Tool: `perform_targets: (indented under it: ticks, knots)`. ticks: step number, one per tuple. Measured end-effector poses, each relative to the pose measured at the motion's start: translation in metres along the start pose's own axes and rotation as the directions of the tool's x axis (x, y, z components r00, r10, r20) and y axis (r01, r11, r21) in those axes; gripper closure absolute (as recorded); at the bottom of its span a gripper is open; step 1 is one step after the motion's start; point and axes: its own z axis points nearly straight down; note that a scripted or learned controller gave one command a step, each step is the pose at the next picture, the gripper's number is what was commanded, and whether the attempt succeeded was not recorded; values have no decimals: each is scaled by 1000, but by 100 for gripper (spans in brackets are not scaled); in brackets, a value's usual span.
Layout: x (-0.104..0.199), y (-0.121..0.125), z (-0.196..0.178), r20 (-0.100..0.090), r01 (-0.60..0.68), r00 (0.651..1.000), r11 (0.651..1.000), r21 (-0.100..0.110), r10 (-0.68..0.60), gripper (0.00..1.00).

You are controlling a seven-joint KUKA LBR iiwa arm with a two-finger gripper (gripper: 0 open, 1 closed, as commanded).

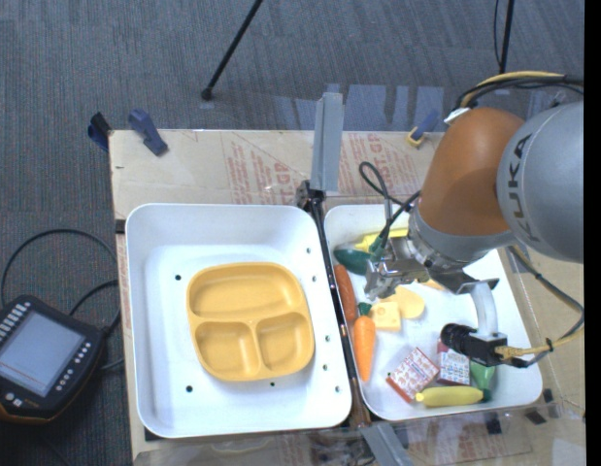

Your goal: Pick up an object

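My gripper point(383, 278) hangs low over the right bin point(526, 382), just above a pale yellow cheese wedge point(385, 316); I cannot tell whether it is released or clenched. I see 2 carrots point(363, 346) along that bin's left wall, a red-and-white packet point(413, 373) and a yellow banana point(450, 395) near its front edge. The left bin point(154, 260) holds a yellow tray point(250, 319) with 3 compartments.
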Motion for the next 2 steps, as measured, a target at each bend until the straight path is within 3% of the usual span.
perform_targets:
  ticks: [1,2]
  knots:
    - [77,-38,-129,-1,-208,978,978,-8,208,100]
    - [103,-3,-127,2,-443,897,897,-2,443,100]
